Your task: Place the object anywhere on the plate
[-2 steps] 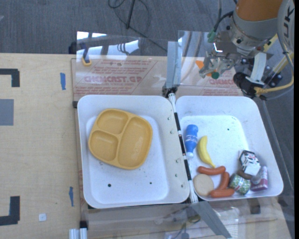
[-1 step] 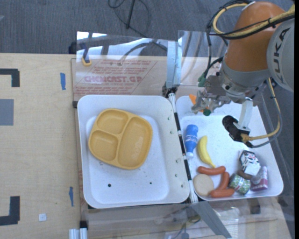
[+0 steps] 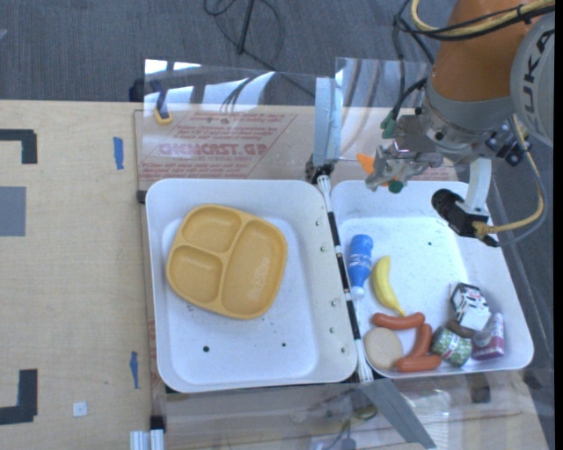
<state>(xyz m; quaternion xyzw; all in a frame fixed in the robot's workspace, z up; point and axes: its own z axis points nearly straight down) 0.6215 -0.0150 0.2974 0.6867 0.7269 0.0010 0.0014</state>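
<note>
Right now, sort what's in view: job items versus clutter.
Job:
yellow plate in the left bin
gripper above the right bin
toy foods, any may be picked: banana, blue bottle, sausages

Clutter:
cardboard sheet
cables

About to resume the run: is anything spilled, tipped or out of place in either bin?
Nothing stands out. The yellow plate sits flat in the left bin; the blue bottle, banana and sausages lie loose in the right bin.

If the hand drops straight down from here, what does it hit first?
Probably bare floor at the back of the right bin. The hand hangs over its far rim, behind the blue bottle and banana. Depth is unclear; it might catch the rim.
</note>
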